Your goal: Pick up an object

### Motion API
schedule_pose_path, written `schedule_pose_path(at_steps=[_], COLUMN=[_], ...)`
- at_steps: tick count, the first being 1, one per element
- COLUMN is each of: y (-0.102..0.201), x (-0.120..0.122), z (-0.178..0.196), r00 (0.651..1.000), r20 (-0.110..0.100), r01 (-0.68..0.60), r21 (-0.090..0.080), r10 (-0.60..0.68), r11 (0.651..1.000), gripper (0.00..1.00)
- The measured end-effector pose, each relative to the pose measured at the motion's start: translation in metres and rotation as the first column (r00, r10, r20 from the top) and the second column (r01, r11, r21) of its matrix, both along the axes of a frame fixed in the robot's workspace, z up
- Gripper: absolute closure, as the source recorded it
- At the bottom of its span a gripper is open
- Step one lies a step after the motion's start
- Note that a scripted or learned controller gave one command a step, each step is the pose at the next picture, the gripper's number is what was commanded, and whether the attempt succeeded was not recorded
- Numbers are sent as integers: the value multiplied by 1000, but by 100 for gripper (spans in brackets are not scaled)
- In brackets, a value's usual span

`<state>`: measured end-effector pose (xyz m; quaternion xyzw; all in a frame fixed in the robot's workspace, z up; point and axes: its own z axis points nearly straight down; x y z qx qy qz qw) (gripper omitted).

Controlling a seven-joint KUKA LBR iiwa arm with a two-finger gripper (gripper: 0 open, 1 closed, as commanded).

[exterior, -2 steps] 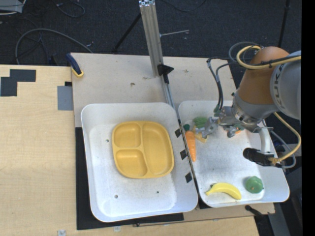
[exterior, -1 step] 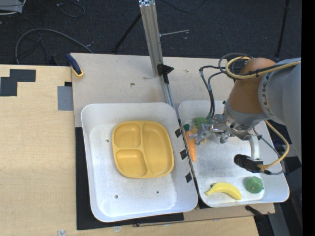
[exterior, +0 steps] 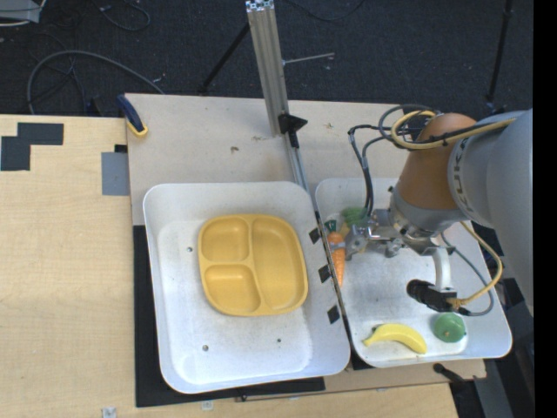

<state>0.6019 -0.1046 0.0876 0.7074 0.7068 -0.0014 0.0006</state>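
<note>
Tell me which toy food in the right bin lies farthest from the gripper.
The yellow plastic banana, at the right white bin's front edge. The round green fruit and the orange carrot both lie closer to the gripper.

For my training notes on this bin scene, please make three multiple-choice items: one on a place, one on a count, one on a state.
1. Where does the banana lie?
A. in the left bin
B. in the right bin, near its front edge
C. on the yellow plate

2. How many compartments has the yellow plate?
A. two
B. three
C. five

3. How do the compartments of the yellow plate look?
A. bare, nothing lies in them
B. they hold the banana
C. they hold the green ball

Key: 1 B, the banana lies beside the green ball; 2 B, three hollows show; 3 A, all yellow inside.
</note>
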Motion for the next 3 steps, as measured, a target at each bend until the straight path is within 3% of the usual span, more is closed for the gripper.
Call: schedule_pose_path(at_steps=[1,3], y=[-2,-2], x=[1,4], z=[12,126], r00=[1000,1000], r20=[2,1], r01=[3,-1], r21=[-1,3], r10=[-3,0], r11=[1000,1000], gripper=[100,100])
